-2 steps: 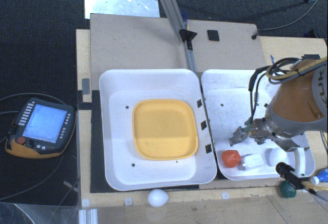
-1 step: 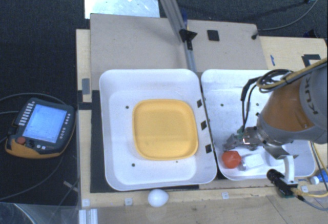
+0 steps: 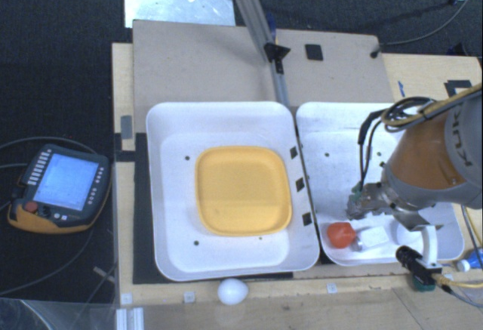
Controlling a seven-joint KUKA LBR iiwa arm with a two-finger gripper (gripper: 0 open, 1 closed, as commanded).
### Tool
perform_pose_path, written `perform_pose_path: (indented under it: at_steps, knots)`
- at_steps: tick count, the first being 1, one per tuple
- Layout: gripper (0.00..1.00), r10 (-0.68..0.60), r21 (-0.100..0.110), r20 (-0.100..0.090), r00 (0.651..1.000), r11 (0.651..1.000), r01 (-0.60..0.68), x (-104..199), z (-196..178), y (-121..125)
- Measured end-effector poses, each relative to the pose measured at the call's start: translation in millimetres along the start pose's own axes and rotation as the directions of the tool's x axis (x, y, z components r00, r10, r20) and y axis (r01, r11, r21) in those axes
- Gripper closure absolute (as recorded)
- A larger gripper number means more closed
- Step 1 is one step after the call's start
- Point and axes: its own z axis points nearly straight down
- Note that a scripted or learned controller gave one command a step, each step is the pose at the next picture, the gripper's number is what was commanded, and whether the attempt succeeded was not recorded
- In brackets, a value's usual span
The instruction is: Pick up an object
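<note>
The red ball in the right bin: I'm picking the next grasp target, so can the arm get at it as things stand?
Probably yes. The red ball lies uncovered near the right bin's front edge, with the end effector close above it and only a small white object beside it.

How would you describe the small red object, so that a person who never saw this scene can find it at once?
Look at the right white bin, the one under the grey and orange arm. Near that bin's front left corner, close to the wall shared with the left bin, lies the small red object. It is round and the only red thing in the bins; the yellow plate is large and lies in the other bin.
</note>
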Motion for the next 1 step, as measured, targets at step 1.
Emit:
perform_pose_path:
  at_steps: [1]
  knots:
    - [1.0, 0.0, -0.004, 0.001, 1.0, 1.0, 0.0, -7.7, -58.5, -1.5]
